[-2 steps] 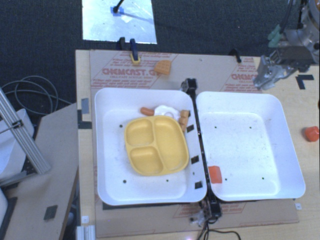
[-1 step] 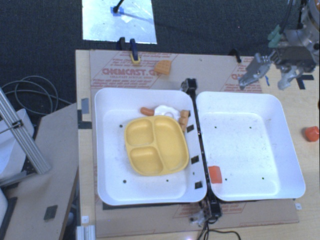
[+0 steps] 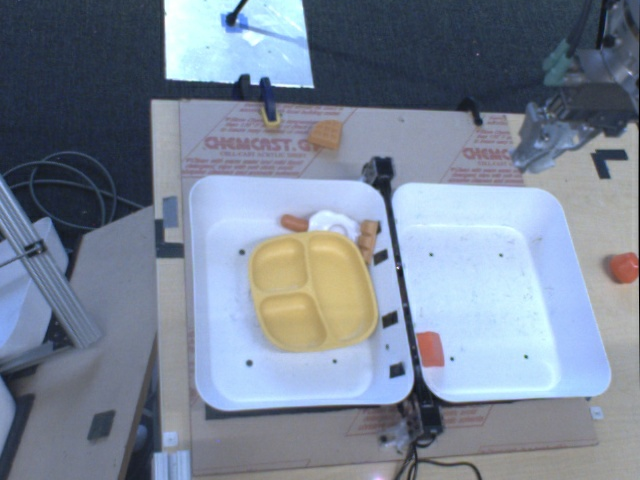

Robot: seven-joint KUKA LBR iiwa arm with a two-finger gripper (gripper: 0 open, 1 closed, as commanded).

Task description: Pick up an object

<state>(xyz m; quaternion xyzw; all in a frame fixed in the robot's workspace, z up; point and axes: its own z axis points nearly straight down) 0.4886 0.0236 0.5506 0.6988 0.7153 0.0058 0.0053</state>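
From my station I see the end effector (image 3: 537,148) at the far right of the worktop (image 3: 440,143), hanging above the bare board just beyond the far right corner of the right-hand shallow white bin (image 3: 575,268), with the grey arm running off toward the right edge behind it; I cannot tell whether it is released or clenched, and nothing shows in its grip. The left-hand shallow white bin (image 3: 215,298) carries a yellow plastic tray with three compartments (image 3: 312,291), lying flat a little toward that bin's right wall. Just beyond the tray's far edge a small white rounded object (image 3: 332,223) peeks out, touching or partly under the tray, and beside it to the left lies a small orange sausage-shaped piece (image 3: 294,223). A short tan stub (image 3: 368,236) sits near the tray's far right corner, close to the divide between the bins. In the right bin, a small orange-red block (image 3: 430,348) rests against the near left wall, well apart from everything else. Outside the bins, a tan waffle-like square (image 3: 325,134) sits on the worktop beyond the left bin's far edge, near a yellow and blue clamp (image 3: 268,103) on the far edge of the board. Another orange-red block (image 3: 623,267) lies on the worktop's right edge, beside the right bin.
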